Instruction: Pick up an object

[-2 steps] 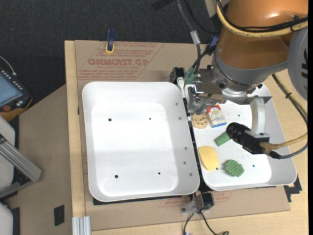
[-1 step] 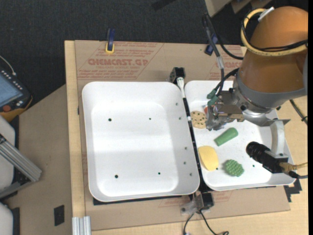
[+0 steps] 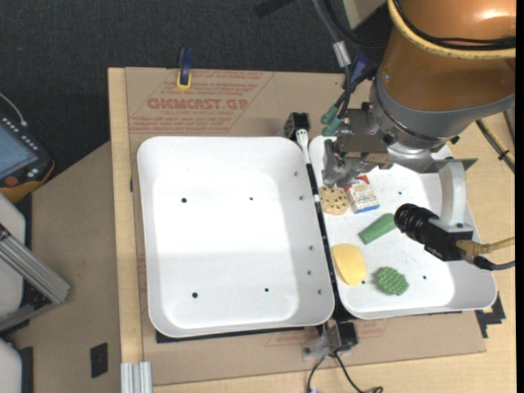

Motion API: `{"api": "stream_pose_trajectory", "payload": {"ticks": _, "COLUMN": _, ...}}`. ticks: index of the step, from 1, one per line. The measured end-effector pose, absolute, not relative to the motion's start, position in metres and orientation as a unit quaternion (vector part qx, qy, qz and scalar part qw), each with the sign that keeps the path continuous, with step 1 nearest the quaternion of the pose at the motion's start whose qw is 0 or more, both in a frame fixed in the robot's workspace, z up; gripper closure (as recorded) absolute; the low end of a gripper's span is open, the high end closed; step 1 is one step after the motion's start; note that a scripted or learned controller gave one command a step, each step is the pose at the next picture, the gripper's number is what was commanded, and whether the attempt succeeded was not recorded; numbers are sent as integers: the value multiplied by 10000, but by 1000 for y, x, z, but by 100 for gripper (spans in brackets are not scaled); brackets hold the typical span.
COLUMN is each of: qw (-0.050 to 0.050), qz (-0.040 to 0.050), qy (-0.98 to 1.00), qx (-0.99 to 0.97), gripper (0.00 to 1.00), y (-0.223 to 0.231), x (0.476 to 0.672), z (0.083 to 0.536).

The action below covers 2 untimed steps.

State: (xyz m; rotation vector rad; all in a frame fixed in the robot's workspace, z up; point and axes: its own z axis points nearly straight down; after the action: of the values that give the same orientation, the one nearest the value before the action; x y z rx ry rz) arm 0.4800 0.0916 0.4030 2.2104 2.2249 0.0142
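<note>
Hovering hand (image 3: 335, 174) just above tan disc (image 3: 332, 200) | right bin (image 3: 458, 297) | grip state unclear

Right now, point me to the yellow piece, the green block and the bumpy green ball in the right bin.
yellow piece (image 3: 350, 264), camera view, middle of its top face
green block (image 3: 377, 228), camera view, centre of its long top side
bumpy green ball (image 3: 392, 281), camera view, middle of its knobbly top
</note>
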Motion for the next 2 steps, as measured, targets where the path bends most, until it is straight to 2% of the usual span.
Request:
{"api": "stream_pose_trajectory", "payload": {"ticks": 1, "qw": 16, "qz": 25, "qy": 7079, "qx": 7063, "gripper": 100, "y": 113, "x": 480, "z": 429}}
{"api": "stream_pose_trajectory", "payload": {"ticks": 2, "qw": 21, "qz": 36, "qy": 7076, "qx": 7066, "gripper": 100, "y": 116, "x": 480, "z": 484}}
